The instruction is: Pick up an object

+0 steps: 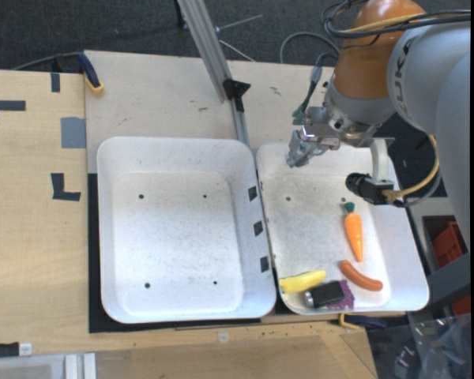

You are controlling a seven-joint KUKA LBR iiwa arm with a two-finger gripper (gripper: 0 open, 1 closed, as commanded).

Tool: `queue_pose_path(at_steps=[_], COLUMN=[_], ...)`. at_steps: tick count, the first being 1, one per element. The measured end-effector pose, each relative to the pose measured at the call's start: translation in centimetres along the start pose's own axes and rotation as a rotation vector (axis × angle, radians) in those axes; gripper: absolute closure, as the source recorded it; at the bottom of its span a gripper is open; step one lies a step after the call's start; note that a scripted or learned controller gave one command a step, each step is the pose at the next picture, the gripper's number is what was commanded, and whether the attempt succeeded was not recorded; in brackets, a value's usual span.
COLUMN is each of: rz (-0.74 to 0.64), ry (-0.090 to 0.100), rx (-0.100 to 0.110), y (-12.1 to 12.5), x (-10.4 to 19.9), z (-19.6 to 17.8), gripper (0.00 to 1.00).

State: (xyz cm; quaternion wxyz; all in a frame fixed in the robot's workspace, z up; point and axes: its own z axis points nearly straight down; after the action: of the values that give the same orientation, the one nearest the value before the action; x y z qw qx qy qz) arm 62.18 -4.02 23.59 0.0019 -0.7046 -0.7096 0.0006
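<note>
Objects all sit crowded at the near end of the right bin (pixel 395 227), and that looks like where any pick has to happen: a toy carrot (pixel 354 235) lying lengthwise near the right wall, an orange-red sausage (pixel 361 275) just below it, a yellow piece (pixel 302 281) against the left wall, and a black block (pixel 325 294) resting on something purple (pixel 346 294) at the near rim. The gripper (pixel 299 153) hangs over the far end of that same bin, well apart from all of them, with nothing between it and the bin floor; from this angle I cannot tell how it is set. Nothing is carried, so the pick is not yet made. The left bin (pixel 174 227) lies beside it, a raised divider between them. Worth watching: a slanted metal post (pixel 209 50) rises just left of the wrist, and a black cable fitting (pixel 367 186) juts over the bin between tool and carrot. The carrot, lying alone, seems the easiest target.
</note>
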Motion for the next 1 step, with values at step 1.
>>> queue_pose_path(at_steps=[1], rz=[0.001], ry=[0.000], rx=[0.000], y=[0.12], x=[4.56], z=[0.52], gripper=[1.00])
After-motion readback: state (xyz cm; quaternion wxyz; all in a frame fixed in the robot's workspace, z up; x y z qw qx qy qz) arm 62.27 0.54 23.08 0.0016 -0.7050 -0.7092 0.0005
